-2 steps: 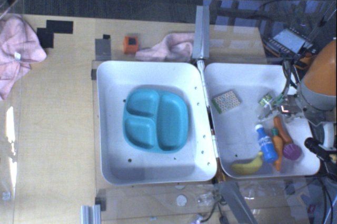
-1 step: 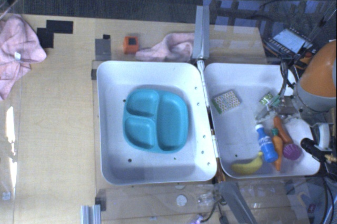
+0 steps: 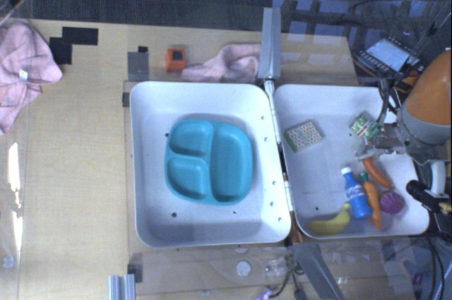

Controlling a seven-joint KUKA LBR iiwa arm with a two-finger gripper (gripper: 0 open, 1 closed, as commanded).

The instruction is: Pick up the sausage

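The sausage (image 3: 378, 174), a short orange-red link, lies tilted in the right bin (image 3: 311, 178) near that bin's right side. The gripper (image 3: 374, 148) hangs from the grey arm with its orange band (image 3: 432, 94), directly above the sausage's upper end and very close to it. From this angle the wrist hides the tips, and nothing is visibly lifted.
Beside the sausage are a blue bottle (image 3: 355, 194), a carrot (image 3: 373, 208), a purple item (image 3: 392, 203) and a banana (image 3: 332, 222). A green packet (image 3: 361, 126) and a patterned pad (image 3: 304, 135) lie further back. The left bin (image 3: 152, 221) holds a blue divided tray (image 3: 210, 160).
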